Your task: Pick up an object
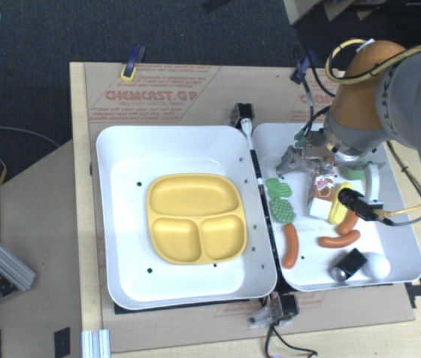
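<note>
gripper (322,157) sits low over the back of the right bin (397,267), just above a small white-and-red box (321,194); can't tell from here how the fingers stand. yellow piece (338,213) touches the box. two sausages: one (290,245) near the divider, one (339,238) mid-bin. green waffle pieces (280,202) left of the box. black-and-white item (357,265) at the front. left bin (113,215) holds a yellow divided tray (195,218).

Lighting: we note bright, even overhead light; white bins (113,200) nearly wash out; shadows soft and short; slight overall softness.
</note>
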Tool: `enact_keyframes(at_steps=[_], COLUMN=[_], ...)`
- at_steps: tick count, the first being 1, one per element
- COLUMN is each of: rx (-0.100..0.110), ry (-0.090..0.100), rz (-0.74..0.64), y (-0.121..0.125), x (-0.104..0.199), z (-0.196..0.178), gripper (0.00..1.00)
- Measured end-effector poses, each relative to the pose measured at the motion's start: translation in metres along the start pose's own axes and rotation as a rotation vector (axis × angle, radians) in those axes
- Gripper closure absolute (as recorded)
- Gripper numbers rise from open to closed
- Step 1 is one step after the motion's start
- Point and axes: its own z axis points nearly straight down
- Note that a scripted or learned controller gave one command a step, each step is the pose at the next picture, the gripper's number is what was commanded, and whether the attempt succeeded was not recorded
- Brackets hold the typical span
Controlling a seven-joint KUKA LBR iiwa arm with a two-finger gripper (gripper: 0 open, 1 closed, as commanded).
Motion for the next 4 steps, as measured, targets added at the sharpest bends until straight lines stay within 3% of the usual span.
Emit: enact_keyframes(at_steps=[1, 2, 3, 4], rx=[-0.008, 0.01, 0.007, 0.022], ry=[-0.002, 0.003, 0.003, 0.007], rz=[-0.001, -0.001, -0.002, -0.001], y=[0.002, 0.003, 0.005, -0.045], x=[0.0, -0.005, -0.005, 0.021], z=[-0.01, -0.073, -0.121, -0.11], gripper=[1.0, 1.0, 1.0, 1.0])
